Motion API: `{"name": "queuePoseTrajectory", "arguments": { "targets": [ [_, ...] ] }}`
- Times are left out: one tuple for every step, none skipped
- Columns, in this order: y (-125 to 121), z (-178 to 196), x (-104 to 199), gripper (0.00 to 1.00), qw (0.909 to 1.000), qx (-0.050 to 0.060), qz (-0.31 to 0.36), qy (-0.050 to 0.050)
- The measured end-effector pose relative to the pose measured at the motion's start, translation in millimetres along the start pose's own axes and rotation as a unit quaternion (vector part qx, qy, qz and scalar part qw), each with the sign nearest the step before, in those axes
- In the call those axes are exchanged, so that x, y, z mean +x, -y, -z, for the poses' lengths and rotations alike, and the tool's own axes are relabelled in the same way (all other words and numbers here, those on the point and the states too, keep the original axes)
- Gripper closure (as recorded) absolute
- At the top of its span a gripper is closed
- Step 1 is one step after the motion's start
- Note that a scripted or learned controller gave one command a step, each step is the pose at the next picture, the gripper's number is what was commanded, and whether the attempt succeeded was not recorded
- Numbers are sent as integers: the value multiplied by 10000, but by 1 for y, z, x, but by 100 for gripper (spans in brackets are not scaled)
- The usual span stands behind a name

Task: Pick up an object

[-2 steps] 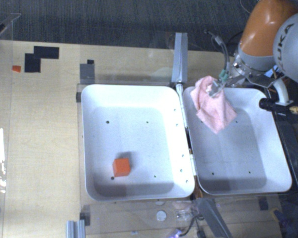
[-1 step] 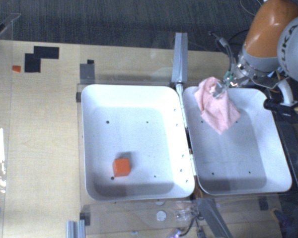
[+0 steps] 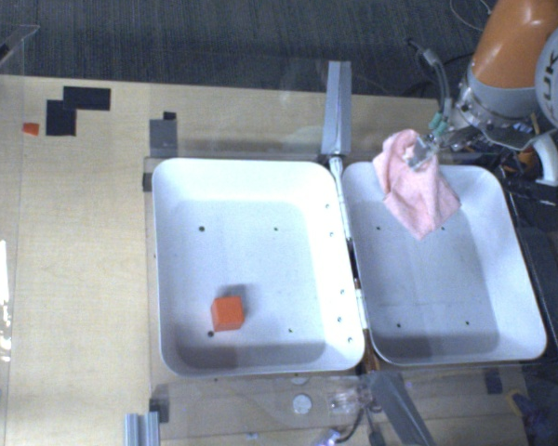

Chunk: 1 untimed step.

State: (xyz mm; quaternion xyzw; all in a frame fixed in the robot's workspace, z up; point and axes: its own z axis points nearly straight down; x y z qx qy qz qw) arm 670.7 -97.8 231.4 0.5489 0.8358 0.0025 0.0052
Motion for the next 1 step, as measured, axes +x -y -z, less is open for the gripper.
{"name": "queuePoseTrajectory", "arguments": {
  "targets": [
    [-8,-34,22,100,9991,19,421,-17]
  ]
}}
